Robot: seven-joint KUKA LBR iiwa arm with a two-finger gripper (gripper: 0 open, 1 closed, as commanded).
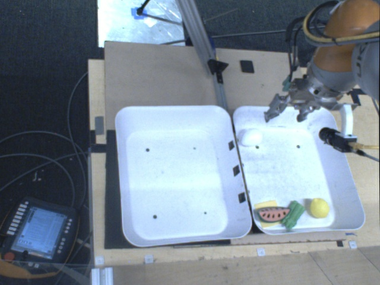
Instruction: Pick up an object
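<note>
A watermelon slice (272, 213), green piece (293, 214) and yellow lemon (319, 207) lay along the right bin's (341, 177) near edge; a white ball (250, 138) sat in its far-left corner.

Smooth glossy white plastic bins (178, 114), matt brown cardboard-like bench (154, 70)

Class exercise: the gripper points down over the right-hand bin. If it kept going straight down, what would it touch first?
Probably the bare floor of the right bin near its far edge. The gripper is open, and the white ball seems off to its side, though depth is unclear.
</note>
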